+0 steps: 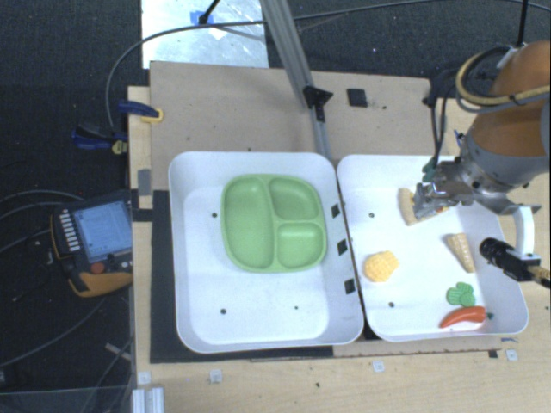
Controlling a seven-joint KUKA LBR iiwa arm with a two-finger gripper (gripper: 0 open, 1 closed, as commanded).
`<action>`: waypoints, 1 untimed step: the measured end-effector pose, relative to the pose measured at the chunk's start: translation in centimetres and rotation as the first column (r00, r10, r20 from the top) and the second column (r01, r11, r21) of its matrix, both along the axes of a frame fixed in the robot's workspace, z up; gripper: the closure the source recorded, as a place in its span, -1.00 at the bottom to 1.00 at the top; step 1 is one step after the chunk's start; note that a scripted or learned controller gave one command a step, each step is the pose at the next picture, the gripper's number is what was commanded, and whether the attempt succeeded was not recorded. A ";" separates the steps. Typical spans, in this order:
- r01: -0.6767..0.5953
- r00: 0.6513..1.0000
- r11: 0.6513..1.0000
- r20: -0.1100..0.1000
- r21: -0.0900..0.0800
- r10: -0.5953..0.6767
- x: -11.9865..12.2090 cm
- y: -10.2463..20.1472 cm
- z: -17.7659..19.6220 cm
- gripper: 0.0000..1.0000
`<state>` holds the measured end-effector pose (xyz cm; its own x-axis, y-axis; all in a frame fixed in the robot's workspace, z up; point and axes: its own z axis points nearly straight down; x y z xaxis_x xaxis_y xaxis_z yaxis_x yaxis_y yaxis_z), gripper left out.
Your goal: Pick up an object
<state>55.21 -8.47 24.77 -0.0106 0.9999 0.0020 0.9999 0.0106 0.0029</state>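
Now the hand (428, 200) sits low over a tan toy piece (408, 206) just beside it; its grip cannot be told.

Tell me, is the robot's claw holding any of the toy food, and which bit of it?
It cannot be told. The gripper sits low over the tan food piece in the right bin, covering its right end, but no grip between the fingers is visible.

tan piece (408, 206) half under gripper (428, 198) (fingers unreadable)
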 end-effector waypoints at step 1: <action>0.000 1.000 1.000 -0.001 0.000 0.000 -0.3 4.7 0.4 1.00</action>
